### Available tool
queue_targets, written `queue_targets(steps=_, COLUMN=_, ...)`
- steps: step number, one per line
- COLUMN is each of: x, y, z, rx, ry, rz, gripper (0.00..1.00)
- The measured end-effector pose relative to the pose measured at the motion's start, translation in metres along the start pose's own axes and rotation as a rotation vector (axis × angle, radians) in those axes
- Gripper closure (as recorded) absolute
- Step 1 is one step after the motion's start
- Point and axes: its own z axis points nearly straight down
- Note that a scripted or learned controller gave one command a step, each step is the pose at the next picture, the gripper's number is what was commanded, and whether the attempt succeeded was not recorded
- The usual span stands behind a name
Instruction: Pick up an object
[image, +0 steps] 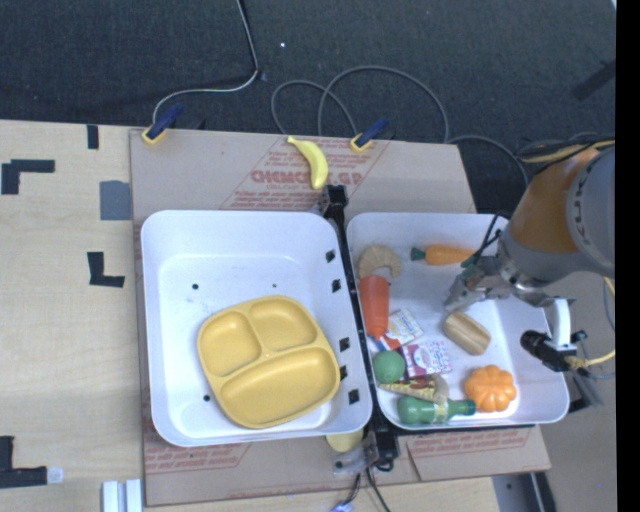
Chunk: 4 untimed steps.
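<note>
arm (575, 215): grey casing | orange band above wrist | black cable | end effector (468, 288): grey metal

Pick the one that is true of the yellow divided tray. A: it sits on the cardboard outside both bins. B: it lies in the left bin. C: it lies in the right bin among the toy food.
B: the yellow divided tray lies flat on the floor of the left bin, apart from the toy food.

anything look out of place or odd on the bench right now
One thing: a yellow banana lies outside both bins, on the cardboard sheet just behind them, while the other toy foods sit in the right bin. The yellow divided tray lies askew in the left bin. Nothing looks spilled or damaged.
</note>
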Motion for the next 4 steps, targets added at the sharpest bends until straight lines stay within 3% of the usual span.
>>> queue_targets(steps=1, x=0.073, y=-0.044, z=-0.125, rx=0.001, ry=0.009, rz=-0.007, gripper=1.00)
queue_targets(steps=2, x=0.132, y=0.022, z=-0.112, rx=0.007, ry=0.009, rz=-0.009, gripper=1.00)
queue_targets(steps=3, x=0.196, y=0.020, z=-0.087, rx=0.013, ry=0.008, rz=-0.007, gripper=1.00)
queue_targets(steps=4, x=0.142, y=-0.002, z=-0.089, rx=0.012, ry=0.005, rz=0.004, gripper=1.00)
